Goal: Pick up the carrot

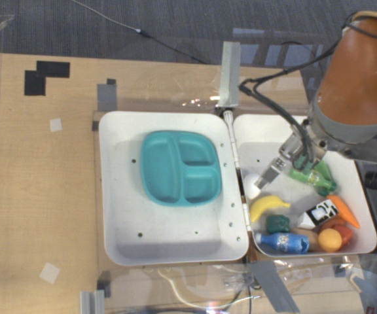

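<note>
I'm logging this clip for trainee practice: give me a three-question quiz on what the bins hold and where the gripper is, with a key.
1. True or false: the teal tray lies in the left bin.
2. Which lies nearest the carrot? A) the banana B) the black-and-white block C) the blue bottle
3. Fill in: the gripper is over the ____ bin, near the green item.

Key: 1 true; 2 B; 3 right.
</note>
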